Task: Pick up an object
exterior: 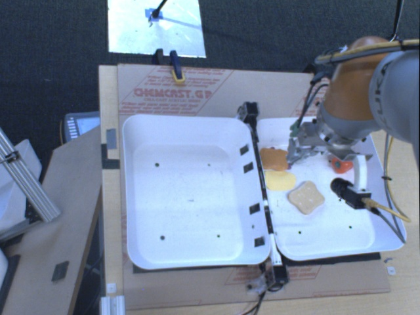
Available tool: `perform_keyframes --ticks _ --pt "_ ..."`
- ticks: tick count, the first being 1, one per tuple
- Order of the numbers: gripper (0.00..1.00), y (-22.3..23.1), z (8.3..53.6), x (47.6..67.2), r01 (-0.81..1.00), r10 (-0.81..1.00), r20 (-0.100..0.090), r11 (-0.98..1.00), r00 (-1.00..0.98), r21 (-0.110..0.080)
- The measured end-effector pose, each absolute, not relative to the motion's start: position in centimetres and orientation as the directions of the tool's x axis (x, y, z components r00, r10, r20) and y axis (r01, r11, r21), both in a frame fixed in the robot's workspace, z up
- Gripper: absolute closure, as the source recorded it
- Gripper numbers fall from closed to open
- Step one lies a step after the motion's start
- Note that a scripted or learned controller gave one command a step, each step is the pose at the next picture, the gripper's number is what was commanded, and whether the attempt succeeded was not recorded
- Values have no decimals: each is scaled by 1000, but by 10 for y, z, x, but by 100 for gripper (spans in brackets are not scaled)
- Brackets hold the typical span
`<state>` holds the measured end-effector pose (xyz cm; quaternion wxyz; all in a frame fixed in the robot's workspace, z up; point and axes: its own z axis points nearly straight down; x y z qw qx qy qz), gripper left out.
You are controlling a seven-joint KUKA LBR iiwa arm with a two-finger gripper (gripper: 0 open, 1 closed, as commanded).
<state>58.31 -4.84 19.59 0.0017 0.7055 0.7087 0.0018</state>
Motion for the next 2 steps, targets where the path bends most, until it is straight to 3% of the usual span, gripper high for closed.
perform_keyframes --ticks 1,2 --pt "100 23 298 606 1000 1000 3 12 -12 14" --pt "100 71 336 522 1000 1000 4 11 -11 3"
